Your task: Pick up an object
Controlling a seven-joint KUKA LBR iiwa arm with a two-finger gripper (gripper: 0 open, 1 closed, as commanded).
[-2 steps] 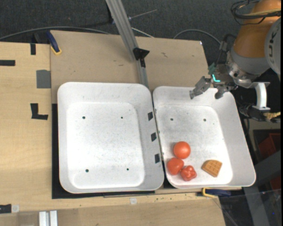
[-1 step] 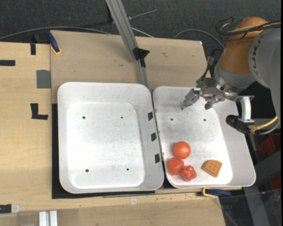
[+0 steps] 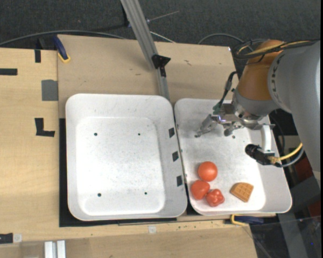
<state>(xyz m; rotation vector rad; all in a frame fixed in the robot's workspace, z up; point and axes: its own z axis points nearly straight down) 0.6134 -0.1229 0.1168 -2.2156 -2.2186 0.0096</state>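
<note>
the grey arm (image 3: 290,85) with its orange band (image 3: 258,79) reaches in from the right over the right bin (image 3: 269,198), and its jaws (image 3: 212,127) hang above the upper part of that bin's floor, pointing toward the left; the two thin fingers (image 3: 203,129) look spread apart with nothing between them, so the jaws hold no object; the things to pick from all lie in the lower part of the right bin, well apart from the jaws; a round red tomato (image 3: 207,171) sits nearest to them, roughly in the bin's middle; just below it and slightly left lies a second red tomato-like fruit (image 3: 199,189), close to the bin's left wall; touching or just beside that one, to its lower right, is a lumpier red piece that looks like a small pepper (image 3: 215,198); to the right of the pepper, apart from it, lies a tan waffle-patterned biscuit (image 3: 241,191), tilted; the left bin (image 3: 75,160) sits side by side with the right one on the wooden counter (image 3: 21,160), its speckled floor showing four small dark dots; a grey metal rail (image 3: 142,31) slants down from the top of the view to the gap between the bins' upper corners; black cables (image 3: 43,36) run along the counter's far edge.
</note>
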